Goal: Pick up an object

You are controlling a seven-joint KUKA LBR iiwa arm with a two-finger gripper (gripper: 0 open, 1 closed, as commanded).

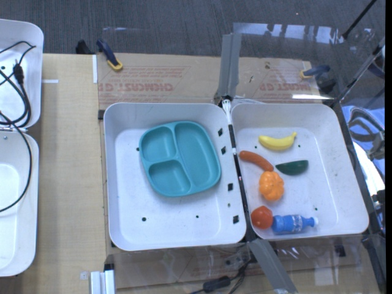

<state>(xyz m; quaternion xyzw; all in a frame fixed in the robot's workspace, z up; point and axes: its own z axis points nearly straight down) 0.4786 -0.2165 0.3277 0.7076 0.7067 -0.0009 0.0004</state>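
We list: blue bottle (294,223), lying by the near wall of the right bin (335,116). Tomato (261,217) just left of it. Orange (271,185), carrot (256,160), green leaf (293,167) and banana (277,141) behind it. Teal plate (180,158) well left of it, in the left bin (122,216). Gripper opening: we cannot tell.

In the left bin (116,182), the teal divided plate (180,158) takes the middle, and open floor stays around it, widest along the near wall. In the right bin (343,182), the banana (277,141), sausage (256,160), green piece (293,167), orange pepper (271,185), tomato (261,217) and blue bottle (293,223) crowd the left half near the shared wall. The right half there is free floor.
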